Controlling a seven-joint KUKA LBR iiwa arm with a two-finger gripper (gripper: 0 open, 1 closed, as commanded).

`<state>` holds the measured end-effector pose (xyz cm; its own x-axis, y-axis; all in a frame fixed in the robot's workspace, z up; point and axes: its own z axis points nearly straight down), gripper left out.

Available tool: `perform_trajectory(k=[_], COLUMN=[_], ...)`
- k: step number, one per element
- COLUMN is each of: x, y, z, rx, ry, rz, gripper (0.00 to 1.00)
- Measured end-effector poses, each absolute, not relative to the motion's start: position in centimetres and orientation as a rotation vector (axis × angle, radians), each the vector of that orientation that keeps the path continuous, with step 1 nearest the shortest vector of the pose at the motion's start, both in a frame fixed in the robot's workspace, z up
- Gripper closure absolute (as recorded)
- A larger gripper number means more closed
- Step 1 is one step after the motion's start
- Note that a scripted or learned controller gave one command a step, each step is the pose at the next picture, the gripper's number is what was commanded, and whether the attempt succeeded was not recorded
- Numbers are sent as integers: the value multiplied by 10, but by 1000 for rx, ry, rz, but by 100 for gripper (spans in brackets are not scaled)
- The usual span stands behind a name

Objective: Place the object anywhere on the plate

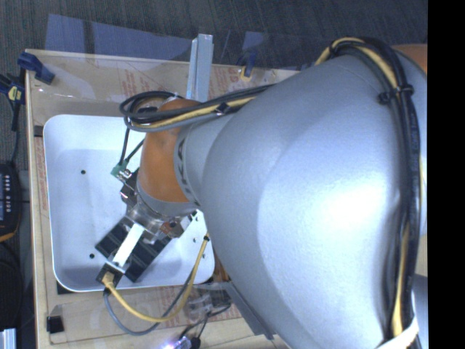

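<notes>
The grey arm [305, 195] comes in from 3 o'clock and covers the centre and the whole right side of the view, hiding most of the bench [43, 297] on that side; its orange band [163, 169] sits just left of centre, above the wrist; a black cable [145, 106] loops over the band toward 11 o'clock. The gripper [134, 246] hangs at about 7 o'clock, low over the near corner of the white bin [65, 144] that fills the 9 o'clock side; seen from behind and above, it gives no way to tell whether it is open or closed, or whether it has hold of anything. The bare part of the bin floor carries small dark specks [83, 171] toward 9 o'clock. Where the object lies relative to the gripper cannot be told, nor where the plate stands, since the arm blocks that ground. Around the bin: a grey upright post [202, 64] at 12 o'clock behind the far rim; a blue clamp [33, 65] on the bench corner at 10 o'clock; a black device [7, 191] at the left edge at 9 o'clock; dark carpet [218, 6] beyond the bench at 12 o'clock. Faint reddish marks [109, 78] on the bench top near 11 o'clock are too blurred to read.
</notes>
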<state>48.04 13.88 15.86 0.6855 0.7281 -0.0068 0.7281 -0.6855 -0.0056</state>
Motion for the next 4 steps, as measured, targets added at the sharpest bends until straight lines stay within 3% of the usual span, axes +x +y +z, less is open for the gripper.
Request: perform_trajectory(k=[1, 2, 3, 4], x=[478, 506, 475, 535], y=[184, 194, 219, 218], z=[96, 242, 247, 191], rx=[-3061, -3124, -3053, -3067], ry=[-699, -326, -729, -678], rz=[-5, 5, 12, 12], gripper=[100, 100, 100, 100])
